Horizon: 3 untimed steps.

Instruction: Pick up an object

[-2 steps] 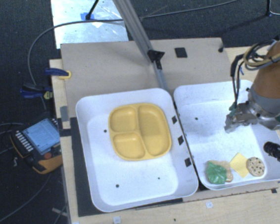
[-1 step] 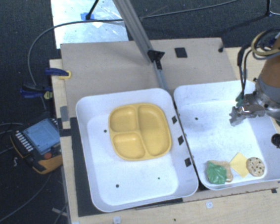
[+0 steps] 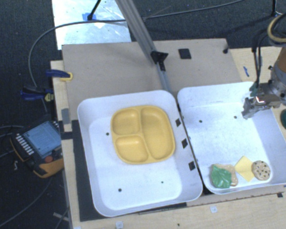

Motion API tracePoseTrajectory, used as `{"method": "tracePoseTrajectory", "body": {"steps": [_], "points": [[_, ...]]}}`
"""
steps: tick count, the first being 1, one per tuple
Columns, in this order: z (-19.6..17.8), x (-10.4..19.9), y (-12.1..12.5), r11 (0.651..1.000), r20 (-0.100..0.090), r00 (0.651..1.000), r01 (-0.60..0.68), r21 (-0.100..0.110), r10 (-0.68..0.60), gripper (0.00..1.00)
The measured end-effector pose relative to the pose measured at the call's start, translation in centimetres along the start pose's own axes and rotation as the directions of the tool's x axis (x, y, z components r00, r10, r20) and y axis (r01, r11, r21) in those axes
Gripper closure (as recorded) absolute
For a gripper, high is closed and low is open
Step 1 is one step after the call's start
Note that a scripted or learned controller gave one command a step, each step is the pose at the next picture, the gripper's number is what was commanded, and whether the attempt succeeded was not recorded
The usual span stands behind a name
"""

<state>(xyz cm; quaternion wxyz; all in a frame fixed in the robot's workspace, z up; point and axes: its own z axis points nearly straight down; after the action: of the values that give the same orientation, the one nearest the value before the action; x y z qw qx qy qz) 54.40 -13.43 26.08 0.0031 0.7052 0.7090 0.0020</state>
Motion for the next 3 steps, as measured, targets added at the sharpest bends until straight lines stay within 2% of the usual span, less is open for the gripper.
{"method": "tracePoseTrajectory", "body": {"steps": [3], "points": [[2.3, 17.4, 3.0, 1.000, -0.003, 1.000, 0.005, 0.005, -0.005, 1.00]]}}
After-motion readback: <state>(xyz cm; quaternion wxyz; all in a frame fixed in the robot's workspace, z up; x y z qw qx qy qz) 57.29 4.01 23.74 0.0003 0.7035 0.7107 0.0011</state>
